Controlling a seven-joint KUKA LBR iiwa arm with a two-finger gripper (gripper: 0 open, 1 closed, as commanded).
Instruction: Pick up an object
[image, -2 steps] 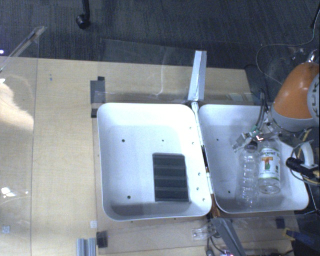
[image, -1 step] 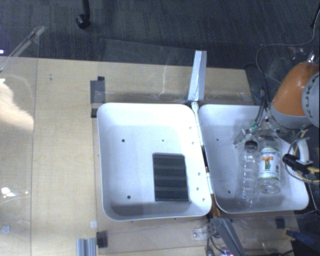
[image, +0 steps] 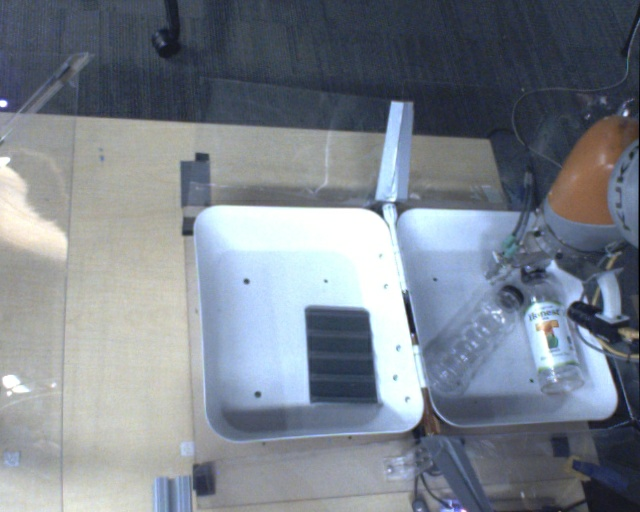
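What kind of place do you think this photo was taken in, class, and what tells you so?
Probably a robotics lab's grasping test bench. Two shallow white bins, the left bin and the right bin, sit side by side on a wooden bench, and a grey, orange-banded robot arm reaches over two clear bottles.

We look down on a pale wooden desk (image: 120, 330) set against dark carpet (image: 300, 45) along the top. A clear plastic sheet (image: 35, 200) covers the desk's left part (its edge catches the light). Between the two bins a grey metal bar (image: 395, 150) runs back toward the carpet. A small black bracket (image: 195, 185) sits just beside the left bin's far corner, another black bracket (image: 203, 480) sits near its front corner, and a ribbed metal piece (image: 172, 493) lies just beside that one at the desk's edge.
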